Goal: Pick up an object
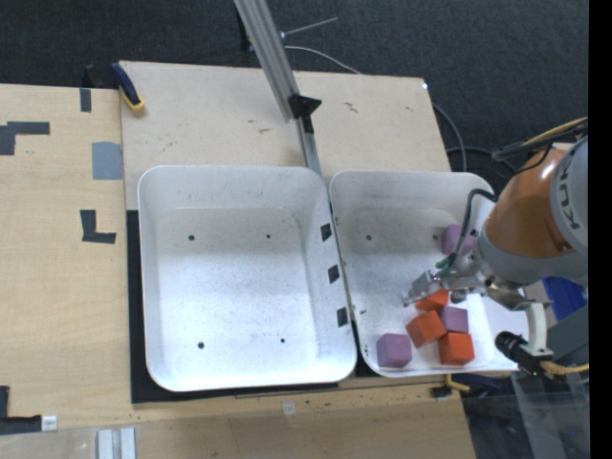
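Note:
The right bin point(382, 199) holds a cluster of small blocks near its front right corner. A purple block point(393, 350) lies nearest the front, with an orange block point(426, 328) beside it and another orange block point(456, 348) to the right. A small purple block point(455, 319) sits between them. My gripper point(427, 290) hangs low over this cluster, directly above a further orange block point(435, 301) that it partly hides. Another purple piece point(450, 238) lies by the right wall, partly behind the arm.
The left bin point(158, 256) stands beside the right one, with a shared raised wall point(330, 256) between them. A slanted metal rail point(271, 51) runs down to the bins' back edge. The arm's orange band point(526, 213) overhangs the right bin's right rim.

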